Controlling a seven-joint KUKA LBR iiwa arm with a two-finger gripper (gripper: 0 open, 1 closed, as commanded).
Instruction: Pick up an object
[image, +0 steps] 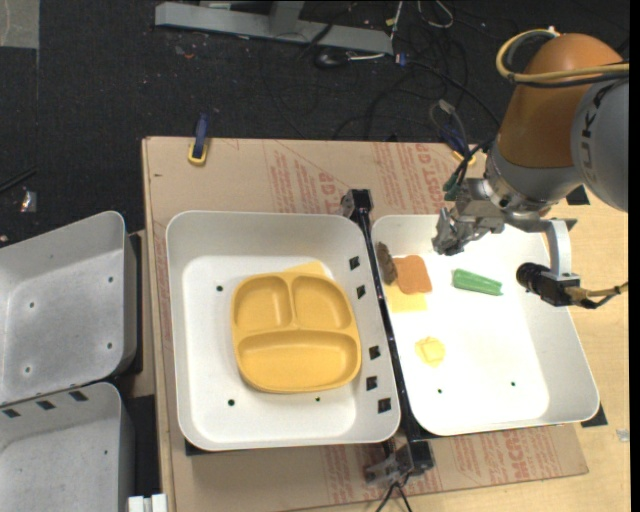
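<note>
Right bin (560, 395): green block (476, 282) beside fingers (452, 238)

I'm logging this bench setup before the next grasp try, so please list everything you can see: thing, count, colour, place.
Bins: two, white, side by side on the bench.
Divided plate: one, yellow, three compartments, in the left bin.
Green block: one, green, upper middle of the right bin.
Orange block: one, orange, right bin near the divider, overlapping a pale yellow flat piece.
Small yellow piece: one, yellow, middle of the right bin.
Brown object: one, brown, at the divider beside the orange block; too small to identify.
Clamp: one, blue and yellow, on the board's upper left edge.
Spare trays: two, white, far left.
Gripper: one, grey, over the right bin's upper part, above the blocks.
</note>
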